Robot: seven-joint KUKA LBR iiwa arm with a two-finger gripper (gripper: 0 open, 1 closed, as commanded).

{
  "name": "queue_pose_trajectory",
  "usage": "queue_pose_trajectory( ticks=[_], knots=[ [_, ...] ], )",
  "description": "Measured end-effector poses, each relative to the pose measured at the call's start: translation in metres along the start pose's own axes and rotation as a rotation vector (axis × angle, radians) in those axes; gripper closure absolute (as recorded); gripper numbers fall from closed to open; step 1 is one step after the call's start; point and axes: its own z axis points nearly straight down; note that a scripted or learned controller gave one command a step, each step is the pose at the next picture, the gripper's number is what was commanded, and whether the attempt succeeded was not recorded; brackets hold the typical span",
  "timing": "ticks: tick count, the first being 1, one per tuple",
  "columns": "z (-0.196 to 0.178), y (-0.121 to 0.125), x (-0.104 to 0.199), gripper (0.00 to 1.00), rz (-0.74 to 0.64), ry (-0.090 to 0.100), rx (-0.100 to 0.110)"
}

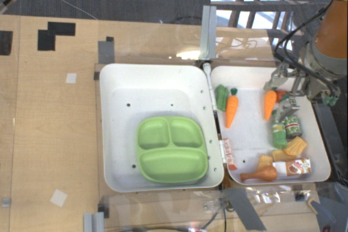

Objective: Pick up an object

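end effector [286, 96] hung over the right bin [247, 157] by a carrot [269, 104], couldn't tell its state. looked like the approach step, next it'd need lowering onto something.

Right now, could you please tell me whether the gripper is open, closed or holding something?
Gripper: low in the right bin, among the toy food by the orange carrot; open, closed or holding cannot be told.

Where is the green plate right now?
The green plate lies in the left bin, toward its near edge. The right bin beside it holds the carrot and other toy food.
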Motion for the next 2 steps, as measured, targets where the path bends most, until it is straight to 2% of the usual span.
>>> queue_pose_trajectory(
  ticks=[1, 2],
  knots=[
    [0.188, -0.050, -0.049, 0.00, 0.085, 0.004, -0.001],
    [0.172, -0.048, -0.054, 1.00, 0.076, -0.010, 0.001]
  ],
)
